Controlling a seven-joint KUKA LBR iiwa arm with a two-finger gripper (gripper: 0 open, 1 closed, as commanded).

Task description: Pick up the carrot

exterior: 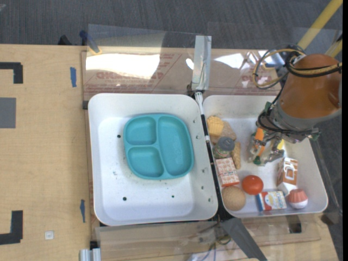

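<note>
The grey arm reaches in from the right, and its wide orange band [315, 86] hangs over the far right corner of the right bin [321, 192]. Below the band the gripper [265, 147] points down into this bin, about in the middle of its right half. It is a dark, crowded shape from here, and I cannot tell whether the jaws are spread, pressed together or pinching something.

The carrot [259, 136] seems to be right at the gripper. I see a small orange piece on the gripper's left side and a bit of green just below it, toward the near rim. If this is all one carrot, its long axis runs roughly from the far side to the near side of the bin, with the green end toward the near side. The gripper covers much of it, so I cannot say whether it lies flat, leans or is lifted.

Other toy foods lie around it in the same bin: a yellow corn cob [216, 125] by the left wall, a red and white box [227, 171] below that, a round beige piece [234, 198] and a red tomato [252, 185] near the front.

The left bin [103, 145] holds a teal divided plate [159, 145].
</note>
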